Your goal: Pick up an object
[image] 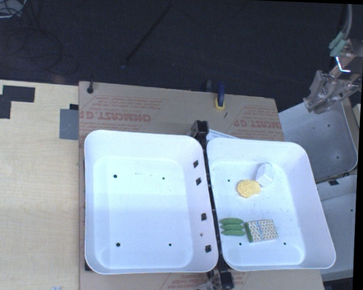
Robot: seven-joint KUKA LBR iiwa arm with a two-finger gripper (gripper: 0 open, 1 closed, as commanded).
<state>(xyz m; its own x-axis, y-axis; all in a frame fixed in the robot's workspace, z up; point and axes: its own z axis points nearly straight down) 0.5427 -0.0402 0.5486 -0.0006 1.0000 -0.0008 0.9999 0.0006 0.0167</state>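
Note:
The right bin (312, 197) holds several small objects. A round yellow piece (248, 188) lies near its middle, with a pale grey-white block (265, 173) touching its upper right side. Toward the front, a green pea pod (231, 227) lies next to a speckled rectangular pad (261, 230). My gripper (325, 96) hangs high at the upper right, beyond the back right corner of the right bin and well apart from every object.
The left bin (101, 167) stands beside the right one, joined by a black clip strip (206, 197). Both rest on a cardboard sheet (147, 109). A grey metal plate (321, 136) lies under the gripper at the right.

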